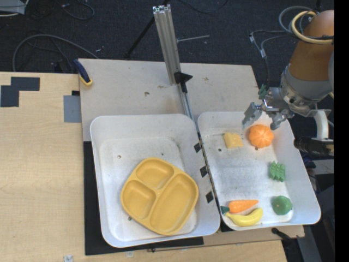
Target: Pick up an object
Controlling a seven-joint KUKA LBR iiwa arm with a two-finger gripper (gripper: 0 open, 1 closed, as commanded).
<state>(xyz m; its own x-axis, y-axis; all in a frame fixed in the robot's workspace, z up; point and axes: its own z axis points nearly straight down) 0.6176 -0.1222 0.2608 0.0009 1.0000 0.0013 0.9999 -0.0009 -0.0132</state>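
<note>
My pincer (pixel 265 115) hangs spread and holding nothing just above the orange (pixel 260 136) at the far end of the right bin (pixel 305 201), a yellow block (pixel 233 141) just left of the fruit.

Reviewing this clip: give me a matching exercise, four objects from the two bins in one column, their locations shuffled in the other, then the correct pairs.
Objects:
1. yellow divided plate
2. orange fruit
3. banana
4. yellow cheese wedge

Places:
A. right bin, near edge, beside the carrot
B. left bin
C. right bin, directly below the gripper
D. right bin, far end, left of the orange fruit

Pairs: 1-B, 2-C, 3-A, 4-D
</note>
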